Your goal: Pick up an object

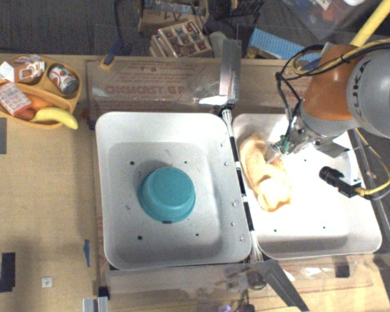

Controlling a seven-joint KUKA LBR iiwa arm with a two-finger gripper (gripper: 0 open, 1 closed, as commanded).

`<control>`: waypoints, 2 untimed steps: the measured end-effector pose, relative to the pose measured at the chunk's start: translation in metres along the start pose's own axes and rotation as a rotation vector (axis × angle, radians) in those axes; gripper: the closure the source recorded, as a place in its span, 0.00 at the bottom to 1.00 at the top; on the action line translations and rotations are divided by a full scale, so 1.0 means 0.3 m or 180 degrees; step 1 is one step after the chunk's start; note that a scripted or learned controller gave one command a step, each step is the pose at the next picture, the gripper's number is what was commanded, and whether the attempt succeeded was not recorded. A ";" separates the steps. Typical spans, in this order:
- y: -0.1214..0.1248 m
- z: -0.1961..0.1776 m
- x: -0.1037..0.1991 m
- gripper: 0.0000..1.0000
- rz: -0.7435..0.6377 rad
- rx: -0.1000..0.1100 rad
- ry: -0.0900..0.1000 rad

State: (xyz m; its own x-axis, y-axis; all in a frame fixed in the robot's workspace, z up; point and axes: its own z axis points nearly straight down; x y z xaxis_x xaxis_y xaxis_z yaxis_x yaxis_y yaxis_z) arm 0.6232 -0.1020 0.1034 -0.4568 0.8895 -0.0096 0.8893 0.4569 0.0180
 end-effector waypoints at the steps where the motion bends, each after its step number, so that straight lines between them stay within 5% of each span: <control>1: 0.154 -0.273 0.189 1.00 0.1034 0.0056 0.0016; 2: 0.138 -0.272 0.160 1.00 0.1575 0.0057 0.0009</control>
State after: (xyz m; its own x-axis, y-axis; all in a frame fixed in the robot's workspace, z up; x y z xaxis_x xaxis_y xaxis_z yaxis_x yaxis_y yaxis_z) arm 0.6365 -0.0404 0.1852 0.0203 0.9998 -0.0014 0.9998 -0.0203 0.0026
